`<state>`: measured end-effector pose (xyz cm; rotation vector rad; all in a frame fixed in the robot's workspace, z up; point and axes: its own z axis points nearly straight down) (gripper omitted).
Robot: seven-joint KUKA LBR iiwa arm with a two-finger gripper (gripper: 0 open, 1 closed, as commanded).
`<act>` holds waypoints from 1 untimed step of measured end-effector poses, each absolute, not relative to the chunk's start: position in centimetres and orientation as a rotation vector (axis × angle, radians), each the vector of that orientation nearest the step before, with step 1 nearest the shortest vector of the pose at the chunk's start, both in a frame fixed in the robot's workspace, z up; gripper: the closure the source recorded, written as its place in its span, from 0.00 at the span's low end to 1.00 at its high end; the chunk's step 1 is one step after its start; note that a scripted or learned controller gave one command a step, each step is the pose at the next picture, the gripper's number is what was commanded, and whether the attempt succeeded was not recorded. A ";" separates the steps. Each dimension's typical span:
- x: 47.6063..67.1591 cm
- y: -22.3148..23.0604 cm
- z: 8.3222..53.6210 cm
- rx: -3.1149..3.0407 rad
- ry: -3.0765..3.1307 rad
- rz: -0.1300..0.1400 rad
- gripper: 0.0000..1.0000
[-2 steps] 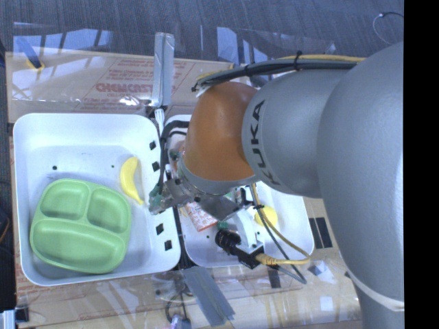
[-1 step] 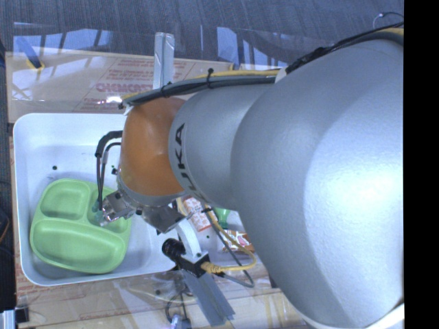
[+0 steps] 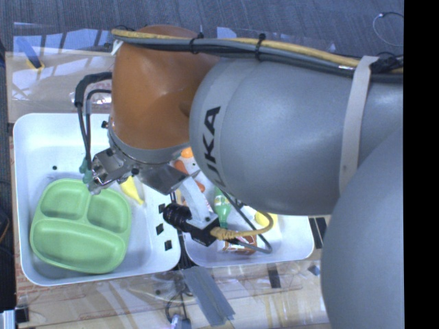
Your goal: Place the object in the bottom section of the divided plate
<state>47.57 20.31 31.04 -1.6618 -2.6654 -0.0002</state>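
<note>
Plainly the arm [image 3: 274, 129] dominates, its grey shell and orange band covering most of the bench from 3 o'clock inward, because it has to reach across the right bin [image 3: 295, 242] to work over the left bin [image 3: 27, 149]. Those 2 white bins sit side by side, the left one bearing the green divided plate [image 3: 79, 228] at about 7 o'clock of the view, flat on the bin floor with its 3 sections facing up, which leaves the wide bottom section toward 6 o'clock free to receive something. The gripper [image 3: 103, 173] hangs just beside the plate's upper edge, at roughly 1 o'clock from the plate's middle, probably staged there for a drop or a descent. A yellow object [image 3: 132, 190], seemingly banana-shaped, lies or hangs just at 3 o'clock of the gripper, near the plate's right rim; whether it is clasped I cannot tell, since the wrist hides the contact. Several small items [image 3: 236, 242] crowd the right bin under the arm, too tangled to name. Judging from this, the bottom section has not yet been reached.
</note>
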 end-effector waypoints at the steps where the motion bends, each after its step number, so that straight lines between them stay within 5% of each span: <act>1: 47.5 19.2 18.8 -1.719 -2.625 0.008 1.00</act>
